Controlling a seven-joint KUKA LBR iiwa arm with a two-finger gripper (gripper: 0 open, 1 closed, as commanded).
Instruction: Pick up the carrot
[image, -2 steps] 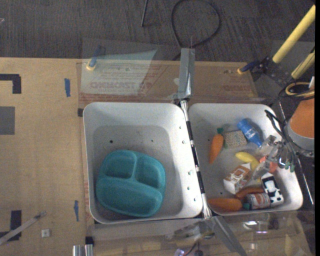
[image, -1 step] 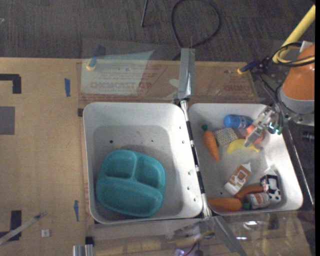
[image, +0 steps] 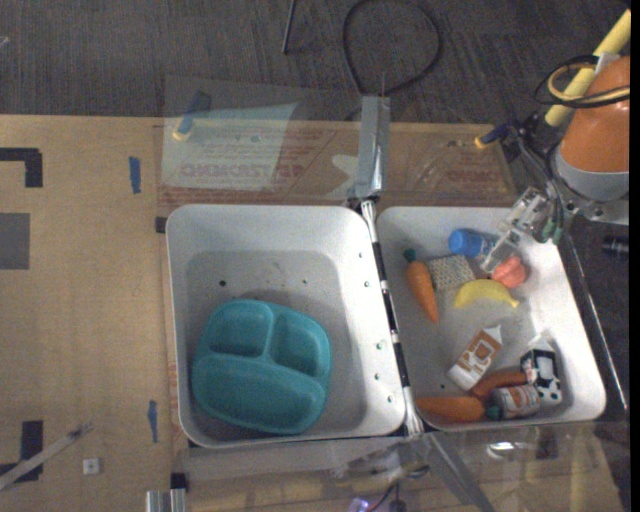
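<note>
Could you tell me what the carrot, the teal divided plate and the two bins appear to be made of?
The carrot looks like moulded toy plastic: even orange, smooth, with a small green cap. The teal divided plate seems matte plastic, one uniform colour with soft rounded compartment edges. The left bin and right bin look like thin white plastic or painted metal, with small holes in their walls; the picture leaves that open.

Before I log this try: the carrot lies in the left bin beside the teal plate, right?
Not quite. The camera view shows the carrot in the right bin, near its left wall; the teal plate sits in the left bin.
</note>
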